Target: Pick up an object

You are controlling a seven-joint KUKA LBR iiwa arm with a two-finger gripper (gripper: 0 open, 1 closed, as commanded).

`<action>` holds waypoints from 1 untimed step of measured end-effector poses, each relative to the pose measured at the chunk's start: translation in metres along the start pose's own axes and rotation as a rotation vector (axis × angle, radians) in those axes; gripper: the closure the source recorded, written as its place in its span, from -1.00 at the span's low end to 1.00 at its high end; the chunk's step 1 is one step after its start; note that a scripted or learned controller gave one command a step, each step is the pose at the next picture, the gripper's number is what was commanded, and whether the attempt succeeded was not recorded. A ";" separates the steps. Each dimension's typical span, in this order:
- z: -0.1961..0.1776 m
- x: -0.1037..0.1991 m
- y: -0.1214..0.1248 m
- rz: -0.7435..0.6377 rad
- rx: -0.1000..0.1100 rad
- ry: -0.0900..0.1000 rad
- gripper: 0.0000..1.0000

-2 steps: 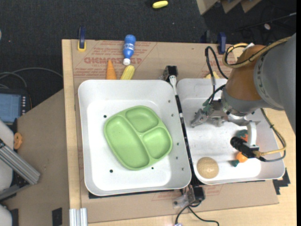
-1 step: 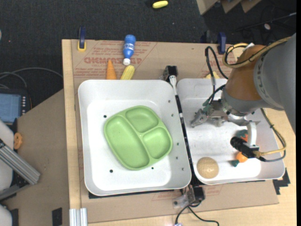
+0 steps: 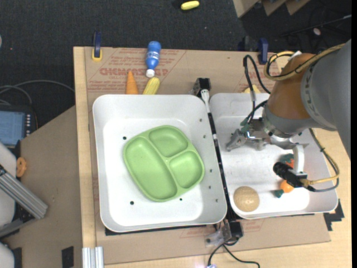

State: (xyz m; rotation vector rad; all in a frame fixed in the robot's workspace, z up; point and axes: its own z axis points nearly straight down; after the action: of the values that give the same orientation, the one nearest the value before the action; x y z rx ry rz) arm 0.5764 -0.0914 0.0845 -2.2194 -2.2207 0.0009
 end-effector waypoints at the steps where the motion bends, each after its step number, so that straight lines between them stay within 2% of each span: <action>1: 0.000 0.000 0.000 0.000 0.000 0.000 -1.00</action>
State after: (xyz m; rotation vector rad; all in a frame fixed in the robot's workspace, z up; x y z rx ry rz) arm 0.5764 -0.0914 0.0845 -2.2194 -2.2207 0.0009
